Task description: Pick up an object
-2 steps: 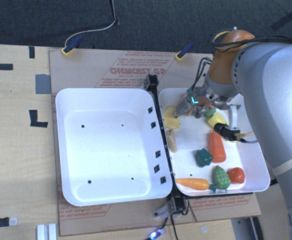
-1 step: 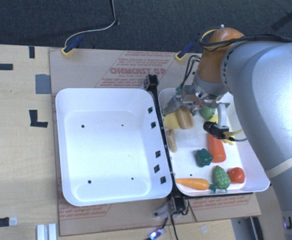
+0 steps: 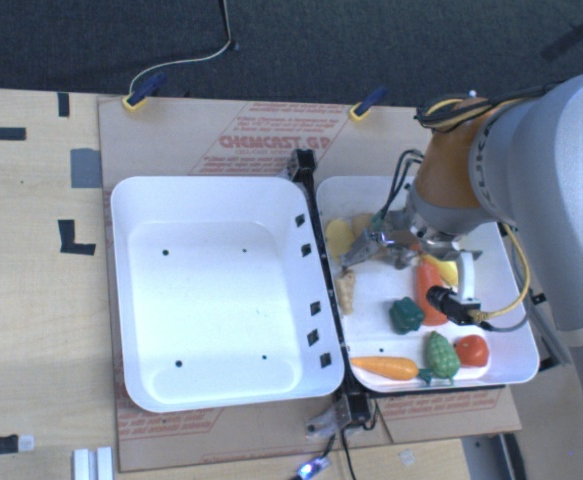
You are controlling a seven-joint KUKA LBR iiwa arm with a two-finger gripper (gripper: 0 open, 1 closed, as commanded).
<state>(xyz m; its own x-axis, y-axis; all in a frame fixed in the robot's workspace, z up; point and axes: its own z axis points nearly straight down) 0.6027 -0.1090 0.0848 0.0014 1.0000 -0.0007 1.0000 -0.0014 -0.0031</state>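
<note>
Hovering low in the right bin [image 3: 511, 368], near its inner wall, my gripper [image 3: 363, 250] has its fingers spread around nothing, just beside the pale yellow piece [image 3: 339, 236]. It looks light, smooth plastic, likely slippery; I'd pinch across its middle.

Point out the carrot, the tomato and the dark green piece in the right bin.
carrot [image 3: 385, 367]: camera view, middle of its orange body.
tomato [image 3: 472, 349]: camera view, centre of its red top.
dark green piece [image 3: 405, 315]: camera view, its middle.
</note>
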